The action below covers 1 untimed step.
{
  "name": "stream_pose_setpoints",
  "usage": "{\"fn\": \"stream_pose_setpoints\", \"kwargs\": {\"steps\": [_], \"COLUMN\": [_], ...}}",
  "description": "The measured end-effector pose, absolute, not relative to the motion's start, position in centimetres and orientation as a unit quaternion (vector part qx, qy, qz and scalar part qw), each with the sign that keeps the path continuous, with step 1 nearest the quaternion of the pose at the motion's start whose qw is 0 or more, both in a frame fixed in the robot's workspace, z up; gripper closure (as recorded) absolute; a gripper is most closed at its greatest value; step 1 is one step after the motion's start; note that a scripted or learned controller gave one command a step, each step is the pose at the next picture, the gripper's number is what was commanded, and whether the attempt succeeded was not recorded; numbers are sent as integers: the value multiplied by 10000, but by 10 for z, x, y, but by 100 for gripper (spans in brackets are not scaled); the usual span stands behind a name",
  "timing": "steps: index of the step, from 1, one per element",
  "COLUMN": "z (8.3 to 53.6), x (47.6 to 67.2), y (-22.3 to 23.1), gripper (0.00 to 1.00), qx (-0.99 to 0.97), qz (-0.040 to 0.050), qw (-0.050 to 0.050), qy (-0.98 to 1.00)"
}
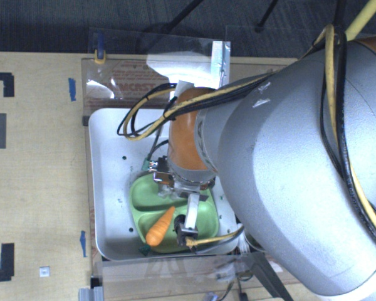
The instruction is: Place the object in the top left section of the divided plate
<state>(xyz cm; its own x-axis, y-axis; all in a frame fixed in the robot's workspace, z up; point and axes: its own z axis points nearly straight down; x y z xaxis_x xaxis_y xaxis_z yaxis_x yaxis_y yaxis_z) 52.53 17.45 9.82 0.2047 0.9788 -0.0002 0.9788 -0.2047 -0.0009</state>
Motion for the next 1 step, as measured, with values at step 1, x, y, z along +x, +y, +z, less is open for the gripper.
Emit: {"fn": "stream_pose_setpoints", "kwargs": {"steps": [1], "z": [147], "x": [629], "y": [115], "gripper": [100], "qx": [-8350], "qz": [11], "qw": [2], "qy": [-5502]}}
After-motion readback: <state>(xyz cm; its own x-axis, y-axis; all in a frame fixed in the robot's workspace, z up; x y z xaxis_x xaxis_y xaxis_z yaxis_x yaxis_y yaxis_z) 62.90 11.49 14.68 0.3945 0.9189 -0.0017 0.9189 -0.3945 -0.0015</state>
